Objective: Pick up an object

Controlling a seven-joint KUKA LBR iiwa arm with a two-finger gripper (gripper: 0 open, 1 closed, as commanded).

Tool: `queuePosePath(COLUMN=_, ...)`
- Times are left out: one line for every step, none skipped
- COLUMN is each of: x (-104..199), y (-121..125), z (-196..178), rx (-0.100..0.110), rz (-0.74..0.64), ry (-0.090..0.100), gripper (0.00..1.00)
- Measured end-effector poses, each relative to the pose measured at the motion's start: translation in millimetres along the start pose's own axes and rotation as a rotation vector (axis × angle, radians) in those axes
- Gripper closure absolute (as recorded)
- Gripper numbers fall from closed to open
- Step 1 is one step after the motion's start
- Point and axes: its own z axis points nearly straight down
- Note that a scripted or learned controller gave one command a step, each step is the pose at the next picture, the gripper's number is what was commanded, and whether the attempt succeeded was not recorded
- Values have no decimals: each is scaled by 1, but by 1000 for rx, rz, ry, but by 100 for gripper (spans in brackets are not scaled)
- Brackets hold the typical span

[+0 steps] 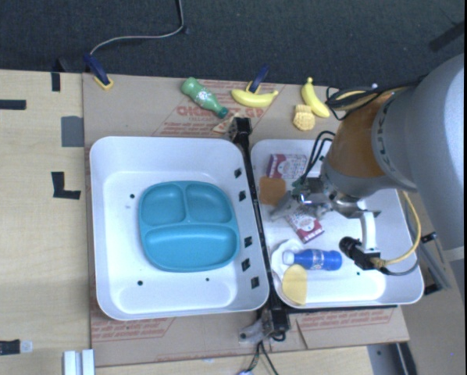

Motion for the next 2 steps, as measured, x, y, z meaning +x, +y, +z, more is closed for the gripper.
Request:
queuePosePath(x=-1, y=80, z=1, rx=1, rz=0, ry=0, gripper=0)
queuePosePath(x=-5, y=86, z=1, rx=3, rz=-1, ry=0, gripper=0)
